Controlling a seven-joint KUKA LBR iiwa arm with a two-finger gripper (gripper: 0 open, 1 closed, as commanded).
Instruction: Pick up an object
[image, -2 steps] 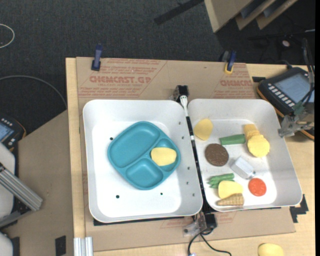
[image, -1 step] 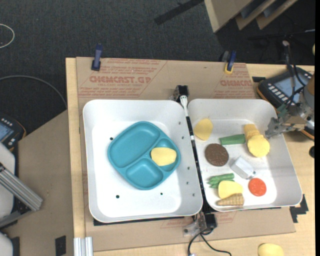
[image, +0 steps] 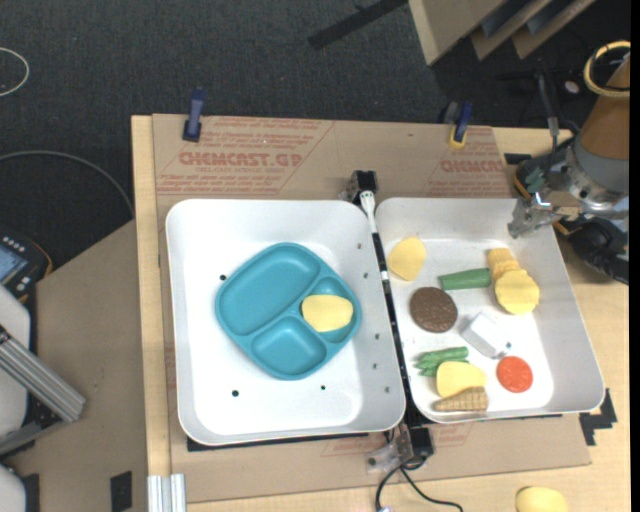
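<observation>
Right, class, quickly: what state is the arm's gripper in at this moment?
Gripper: poised over the far edge of the right-hand shallow white bin; open or shut cannot be told, and nothing is visibly held.

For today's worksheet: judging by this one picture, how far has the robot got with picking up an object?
Done: a yellow piece lies on the blue plate in the left bin. In hand: the hand hangs above the right bin's far edge, nothing visibly gripped. Left: grabbing any toy, like the brown cookie.

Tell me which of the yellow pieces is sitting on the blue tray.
The pale yellow oval piece in the left bin, resting on the blue tray; the other yellow ones lie in the right bin.
</observation>
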